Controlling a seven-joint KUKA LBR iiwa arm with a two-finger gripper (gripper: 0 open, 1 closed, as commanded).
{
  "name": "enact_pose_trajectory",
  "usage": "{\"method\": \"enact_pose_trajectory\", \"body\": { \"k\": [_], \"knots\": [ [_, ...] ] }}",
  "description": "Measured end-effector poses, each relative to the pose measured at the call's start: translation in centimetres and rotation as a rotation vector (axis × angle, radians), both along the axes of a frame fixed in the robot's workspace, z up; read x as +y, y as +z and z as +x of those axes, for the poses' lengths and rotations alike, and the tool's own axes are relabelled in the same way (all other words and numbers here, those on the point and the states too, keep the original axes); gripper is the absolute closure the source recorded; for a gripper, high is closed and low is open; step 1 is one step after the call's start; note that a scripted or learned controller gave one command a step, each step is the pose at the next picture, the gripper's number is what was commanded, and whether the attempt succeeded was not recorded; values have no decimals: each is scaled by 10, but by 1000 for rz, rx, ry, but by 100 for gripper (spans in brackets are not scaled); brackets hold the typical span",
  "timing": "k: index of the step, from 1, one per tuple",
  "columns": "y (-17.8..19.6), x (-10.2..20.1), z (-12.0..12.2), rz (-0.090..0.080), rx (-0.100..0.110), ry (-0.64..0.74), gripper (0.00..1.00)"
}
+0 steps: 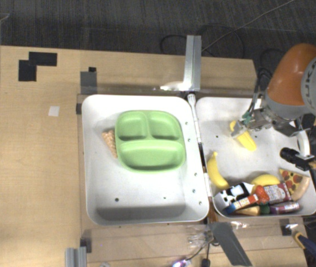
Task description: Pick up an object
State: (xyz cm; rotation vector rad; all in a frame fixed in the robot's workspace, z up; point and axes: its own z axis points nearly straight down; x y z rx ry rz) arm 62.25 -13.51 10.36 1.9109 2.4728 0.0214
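- A heap of small items was seen along the near edge of the right-hand shallow white bin: a red and white packet, a black and white carton, a pizza-slice toy and a yellow lemon-shaped toy.
- A curved yellow plastic banana was seen just beside the wall between the bins.
- A green three-compartment plastic tray was seen in the left-hand shallow white bin, a tan textured object partly hidden under its left side.
- Farther back, the two-finger gripper was poised over a small yellow block in the right-hand bin, touching its upper end; whether its fingers were parted or closed could not be told.
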Motion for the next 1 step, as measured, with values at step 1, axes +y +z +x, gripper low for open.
{"method": "enact_pose_trajectory", "body": {
  "k": [1],
  "knots": [
    [92,49,18,0,14,-81,100]
  ]
}}
